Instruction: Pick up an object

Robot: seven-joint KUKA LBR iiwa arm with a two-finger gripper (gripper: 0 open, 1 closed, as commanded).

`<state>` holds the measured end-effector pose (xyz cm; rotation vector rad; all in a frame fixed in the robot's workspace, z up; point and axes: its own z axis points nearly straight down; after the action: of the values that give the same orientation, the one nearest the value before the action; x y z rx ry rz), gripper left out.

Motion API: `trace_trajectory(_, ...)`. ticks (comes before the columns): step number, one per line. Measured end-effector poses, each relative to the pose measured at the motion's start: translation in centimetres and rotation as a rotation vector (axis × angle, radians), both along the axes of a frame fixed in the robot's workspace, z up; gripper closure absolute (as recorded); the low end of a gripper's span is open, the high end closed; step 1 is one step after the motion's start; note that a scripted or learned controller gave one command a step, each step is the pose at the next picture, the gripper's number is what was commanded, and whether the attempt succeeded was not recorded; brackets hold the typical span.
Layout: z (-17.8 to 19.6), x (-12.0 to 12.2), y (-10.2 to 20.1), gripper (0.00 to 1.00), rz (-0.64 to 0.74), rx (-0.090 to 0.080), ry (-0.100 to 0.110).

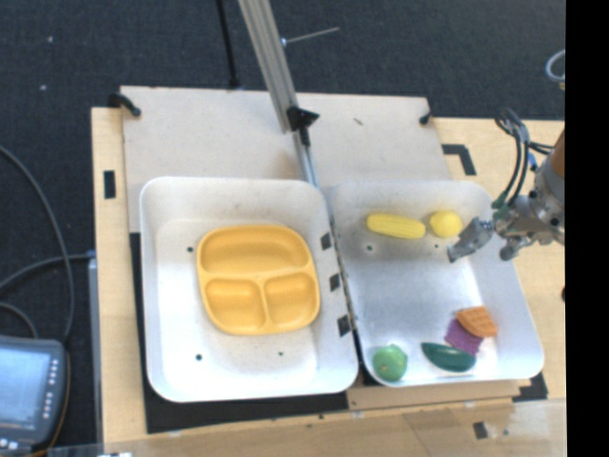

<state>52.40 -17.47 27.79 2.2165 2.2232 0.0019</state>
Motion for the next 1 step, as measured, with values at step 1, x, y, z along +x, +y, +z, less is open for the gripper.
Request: trace_trajectory(1, 0.01, 0.00, -0.01, 0.00, -0.002, 0.000, 0.000)
